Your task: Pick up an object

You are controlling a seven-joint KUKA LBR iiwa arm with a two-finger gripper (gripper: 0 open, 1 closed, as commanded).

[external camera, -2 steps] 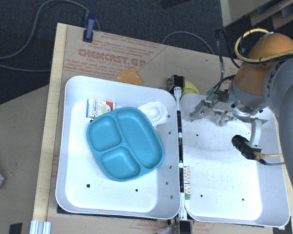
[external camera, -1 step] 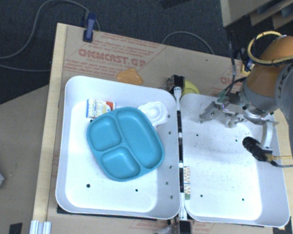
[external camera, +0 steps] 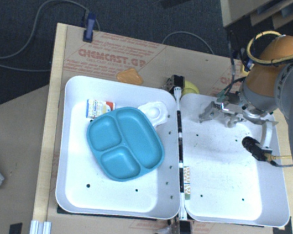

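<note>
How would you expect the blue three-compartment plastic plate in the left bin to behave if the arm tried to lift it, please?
The blue three-compartment plastic plate looks moulded, so probably stiff and light. Its broad, low shape suggests it will slide rather than tip. The smooth, rounded rim may slip when pinched.

Counter [external camera: 49, 124]: tan board, red print along far edge. Two white bins side by side on it: left bin [external camera: 67, 184], right bin [external camera: 265, 210], rims touching. Orange lump [external camera: 129, 75] behind left bin; yellow-green object [external camera: 190, 88] at far seam. Blue clip [external camera: 89, 27] on far-left edge.
</note>
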